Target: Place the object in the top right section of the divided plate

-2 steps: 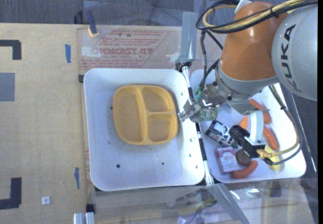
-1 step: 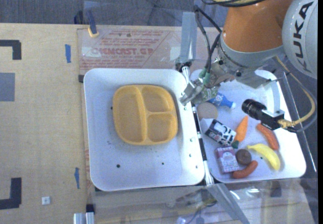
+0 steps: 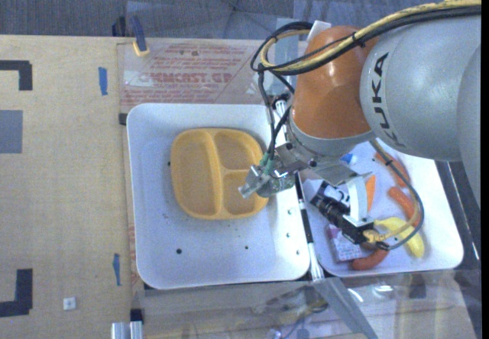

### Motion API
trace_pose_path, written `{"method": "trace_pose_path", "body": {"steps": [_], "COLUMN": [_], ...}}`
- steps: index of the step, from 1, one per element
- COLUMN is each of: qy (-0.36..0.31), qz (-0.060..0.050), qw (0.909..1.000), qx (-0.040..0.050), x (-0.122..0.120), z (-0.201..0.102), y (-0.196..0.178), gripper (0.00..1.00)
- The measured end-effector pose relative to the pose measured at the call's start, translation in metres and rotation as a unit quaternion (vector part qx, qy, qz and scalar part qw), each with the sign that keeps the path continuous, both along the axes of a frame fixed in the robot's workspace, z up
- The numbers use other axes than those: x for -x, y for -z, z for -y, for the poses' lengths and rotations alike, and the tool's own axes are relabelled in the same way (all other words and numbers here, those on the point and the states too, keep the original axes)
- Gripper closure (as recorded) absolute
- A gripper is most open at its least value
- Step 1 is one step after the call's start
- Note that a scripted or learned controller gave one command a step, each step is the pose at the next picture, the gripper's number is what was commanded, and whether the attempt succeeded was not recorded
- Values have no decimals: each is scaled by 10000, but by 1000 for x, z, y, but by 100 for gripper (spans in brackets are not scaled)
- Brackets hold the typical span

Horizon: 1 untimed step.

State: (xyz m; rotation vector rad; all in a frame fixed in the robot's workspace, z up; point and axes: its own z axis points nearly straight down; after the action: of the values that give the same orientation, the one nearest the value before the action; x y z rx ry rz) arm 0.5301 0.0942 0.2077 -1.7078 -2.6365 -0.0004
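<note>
gripper [image 3: 256,183]: low over the plate's right edge, can't tell its grip state or if it's carrying anything
divided plate [image 3: 200,177]: sits left of it
target section: up and slightly left, pretty close

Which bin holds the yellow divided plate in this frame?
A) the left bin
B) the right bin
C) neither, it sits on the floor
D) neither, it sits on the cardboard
A: the yellow divided plate lies inside the left bin, while the right bin holds small items such as a banana.
</note>
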Motion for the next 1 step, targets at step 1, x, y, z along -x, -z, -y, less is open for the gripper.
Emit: {"method": "trace_pose_path", "body": {"steps": [1], "qy": [5], "qz": [3], "qw": [10000], "qx": [0], "x": [0], "z": [0], "y": [0], "gripper": [0]}}
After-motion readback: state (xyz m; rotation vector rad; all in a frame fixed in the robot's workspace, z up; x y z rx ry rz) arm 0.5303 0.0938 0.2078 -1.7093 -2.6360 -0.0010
